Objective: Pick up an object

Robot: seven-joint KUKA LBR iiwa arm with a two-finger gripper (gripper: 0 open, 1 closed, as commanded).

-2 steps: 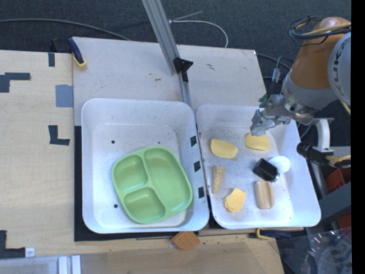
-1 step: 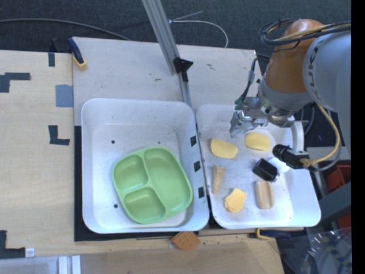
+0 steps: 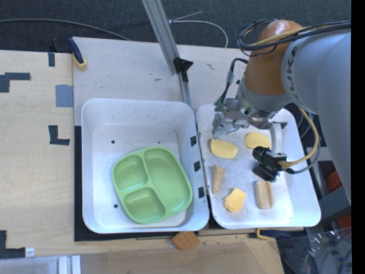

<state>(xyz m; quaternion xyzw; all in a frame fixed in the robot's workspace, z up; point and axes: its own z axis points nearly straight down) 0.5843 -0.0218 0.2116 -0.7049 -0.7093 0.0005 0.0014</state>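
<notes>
Yellow potato-shaped piece (image 3: 223, 148) lies just under my gripper (image 3: 221, 125) in the right bin (image 3: 302, 210); I hover to grab it, jaws' spread I cannot tell.

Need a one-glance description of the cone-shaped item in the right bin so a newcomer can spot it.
Start at the right white bin, beside the bin holding the green divided plate. Along its left wall, below the yellow potato-like piece, lies the ice cream cone. It is the one narrow, tapered tan item; its neighbours are rounded or chunky.
</notes>
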